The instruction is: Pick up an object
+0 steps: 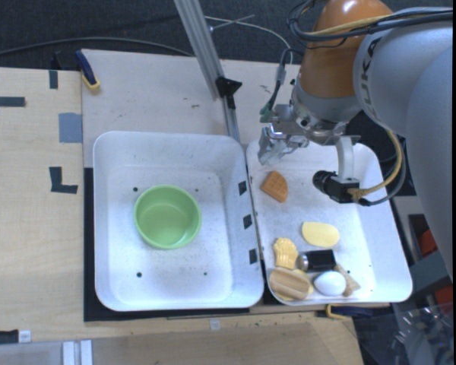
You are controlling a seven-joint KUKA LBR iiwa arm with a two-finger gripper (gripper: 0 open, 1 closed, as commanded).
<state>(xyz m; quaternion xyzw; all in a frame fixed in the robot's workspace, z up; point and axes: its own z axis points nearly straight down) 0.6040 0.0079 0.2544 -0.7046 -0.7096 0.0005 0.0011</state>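
Jaws of the gripper (272,149) hang over the far left corner of the right bin (380,276), but the blur of metal there does not let me tell whether they are spread or pressed together; nothing shows between them. Nearest thing to pick is the orange-brown wedge (274,186), lying on the bin floor just below the gripper in the view, toward the camera side, apart from it. Its long axis seems to run slantwise from upper left to lower right, the broader end lower right. Farther on lie a yellow oval piece (320,234) and a cluster at the near edge, including a white egg-like thing (330,283). A green bowl (167,217) sits in the left bin (114,280).
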